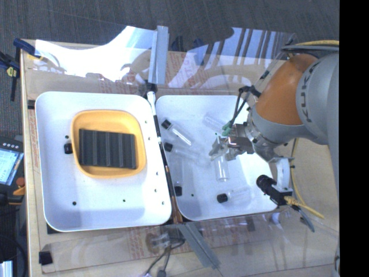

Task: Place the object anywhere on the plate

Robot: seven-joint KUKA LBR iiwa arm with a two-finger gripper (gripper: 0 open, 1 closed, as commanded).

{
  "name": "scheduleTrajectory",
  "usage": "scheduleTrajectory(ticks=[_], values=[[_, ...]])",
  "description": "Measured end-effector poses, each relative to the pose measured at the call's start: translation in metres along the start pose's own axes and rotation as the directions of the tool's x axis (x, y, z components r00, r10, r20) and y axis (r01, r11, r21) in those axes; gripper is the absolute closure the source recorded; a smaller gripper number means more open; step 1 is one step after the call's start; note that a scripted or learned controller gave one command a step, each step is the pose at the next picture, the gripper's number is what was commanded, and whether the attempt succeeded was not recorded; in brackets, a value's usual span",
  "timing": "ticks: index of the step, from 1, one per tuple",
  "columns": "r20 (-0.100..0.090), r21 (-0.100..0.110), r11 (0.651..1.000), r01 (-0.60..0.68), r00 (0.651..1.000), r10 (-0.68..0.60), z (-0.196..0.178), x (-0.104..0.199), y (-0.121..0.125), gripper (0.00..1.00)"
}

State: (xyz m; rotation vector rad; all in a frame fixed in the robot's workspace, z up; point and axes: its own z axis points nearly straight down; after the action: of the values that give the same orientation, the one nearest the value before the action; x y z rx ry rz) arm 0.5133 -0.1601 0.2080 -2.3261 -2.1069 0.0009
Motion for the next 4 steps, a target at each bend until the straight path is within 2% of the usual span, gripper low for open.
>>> scheduleTrajectory(ticks=[1,2,3,4], values=[[0.002,-0.001,0.980,0.201,0.980,-0.201,-0.023,0.032,0.072,1.00],[0.002,-0.001,0.932,0.363,0.932,-0.363,-0.023,0.068,0.115,1.00],[0.002,-0.001,0.931,0.364,0.931,-0.364,-0.023,0.068,0.115,0.00],[-0.001,0.001,0.893,0.450,0.893,-0.450,0.016,0.119,0.132,0.00]])
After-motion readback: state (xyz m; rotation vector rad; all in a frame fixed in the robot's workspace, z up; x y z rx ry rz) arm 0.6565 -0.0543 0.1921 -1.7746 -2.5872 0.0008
